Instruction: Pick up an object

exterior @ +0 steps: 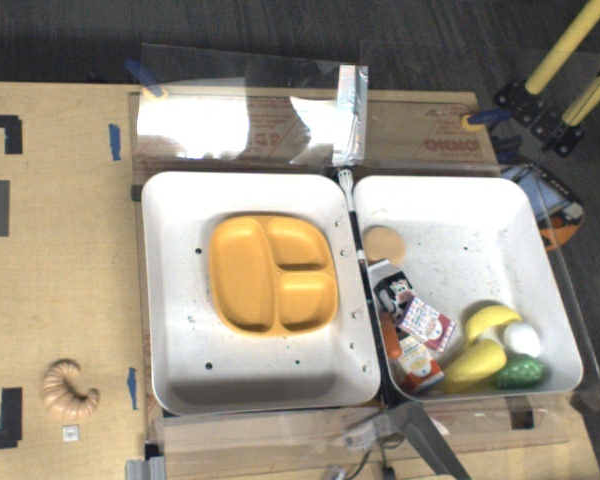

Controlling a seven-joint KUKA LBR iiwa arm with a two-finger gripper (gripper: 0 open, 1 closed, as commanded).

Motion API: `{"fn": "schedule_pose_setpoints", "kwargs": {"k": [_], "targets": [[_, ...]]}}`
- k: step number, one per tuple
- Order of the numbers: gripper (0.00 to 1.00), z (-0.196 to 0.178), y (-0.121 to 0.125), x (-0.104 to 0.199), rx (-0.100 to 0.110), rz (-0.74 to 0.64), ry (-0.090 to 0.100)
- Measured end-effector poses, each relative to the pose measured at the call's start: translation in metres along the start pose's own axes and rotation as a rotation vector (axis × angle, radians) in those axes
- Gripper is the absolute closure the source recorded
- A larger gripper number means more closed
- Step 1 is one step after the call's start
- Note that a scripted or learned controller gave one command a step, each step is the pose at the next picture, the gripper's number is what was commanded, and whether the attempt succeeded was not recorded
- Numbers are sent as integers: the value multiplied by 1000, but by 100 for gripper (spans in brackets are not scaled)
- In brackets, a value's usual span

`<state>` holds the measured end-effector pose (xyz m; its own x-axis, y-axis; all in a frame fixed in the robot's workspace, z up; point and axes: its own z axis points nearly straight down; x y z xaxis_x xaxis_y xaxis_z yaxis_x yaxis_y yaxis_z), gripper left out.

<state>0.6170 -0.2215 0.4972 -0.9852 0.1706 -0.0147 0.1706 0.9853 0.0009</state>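
Objects for picking are lying clustered in the right white bin: two yellow plastic bananas, a white ball, a green broccoli toy, printed packets and a tan round disc. A yellow divided plate is sitting in the left white bin. A tan croissant-shaped toy is resting on the worktop (outside both bins). How the jaws are standing cannot be told.

A tan croissant-shaped item is lying on the bench outside the bins, at eight o'clock from the left bin. Blue tape strips are sitting at that bin's ten o'clock. Yellow poles are leaning at two o'clock
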Motion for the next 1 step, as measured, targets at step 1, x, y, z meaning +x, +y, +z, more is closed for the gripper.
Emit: {"fn": "schedule_pose_setpoints", "kwargs": {"k": [1], "targets": [[100,30,16,-35,-1,-30,13]]}}
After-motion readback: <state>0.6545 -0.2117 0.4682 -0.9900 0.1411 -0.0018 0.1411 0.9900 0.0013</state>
